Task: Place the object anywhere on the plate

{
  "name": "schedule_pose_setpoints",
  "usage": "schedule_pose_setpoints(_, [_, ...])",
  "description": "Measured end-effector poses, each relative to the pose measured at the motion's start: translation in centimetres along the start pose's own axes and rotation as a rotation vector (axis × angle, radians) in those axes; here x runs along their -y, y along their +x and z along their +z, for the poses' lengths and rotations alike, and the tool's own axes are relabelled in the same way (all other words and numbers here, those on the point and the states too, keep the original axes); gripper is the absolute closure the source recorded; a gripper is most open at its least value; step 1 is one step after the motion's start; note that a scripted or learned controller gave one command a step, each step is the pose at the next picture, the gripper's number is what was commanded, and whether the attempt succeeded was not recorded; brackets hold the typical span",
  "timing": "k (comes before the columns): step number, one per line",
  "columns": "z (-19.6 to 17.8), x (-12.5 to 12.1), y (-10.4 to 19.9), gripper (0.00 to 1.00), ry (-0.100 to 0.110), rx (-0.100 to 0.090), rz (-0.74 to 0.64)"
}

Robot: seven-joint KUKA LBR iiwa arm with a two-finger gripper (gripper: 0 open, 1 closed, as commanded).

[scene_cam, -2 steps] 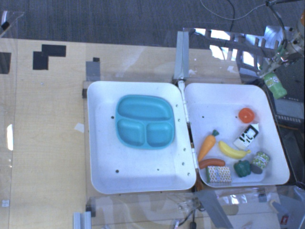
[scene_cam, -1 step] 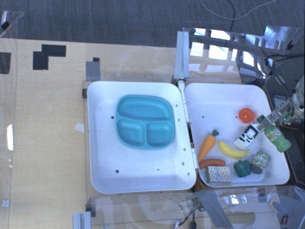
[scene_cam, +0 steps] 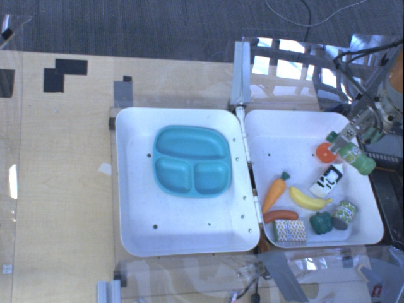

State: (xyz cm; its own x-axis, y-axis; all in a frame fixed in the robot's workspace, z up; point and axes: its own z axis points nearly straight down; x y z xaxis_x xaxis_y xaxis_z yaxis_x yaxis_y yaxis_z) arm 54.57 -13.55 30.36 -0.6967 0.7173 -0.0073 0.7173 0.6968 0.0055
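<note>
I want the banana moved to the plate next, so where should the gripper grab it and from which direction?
Grip the banana across its thick middle, coming straight down from above. It lies flat and curved on the right bin's floor, so the fingers should close across its narrow width. The black-and-white carton sits close by its far end, so favour the middle over that tip.

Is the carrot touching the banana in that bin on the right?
Apart. The camera view shows a strip of white bin floor between the carrot and the banana; the carrot's lower tip comes down at the sausage instead.
</note>
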Motion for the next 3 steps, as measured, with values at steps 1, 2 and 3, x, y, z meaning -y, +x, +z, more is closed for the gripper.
schedule_pose_setpoints(1, [2.4, 4.1, 0.1, 1.0, 0.001, -0.001, 0.046])
schedule_pose_setpoints(2, [1.6, -2.0, -3.0, 1.0, 0.0, 0.0, -0.083])
schedule_pose_setpoints(3, [6.2, 4.5, -2.8, 1.0, 0.001, -0.001, -0.221])
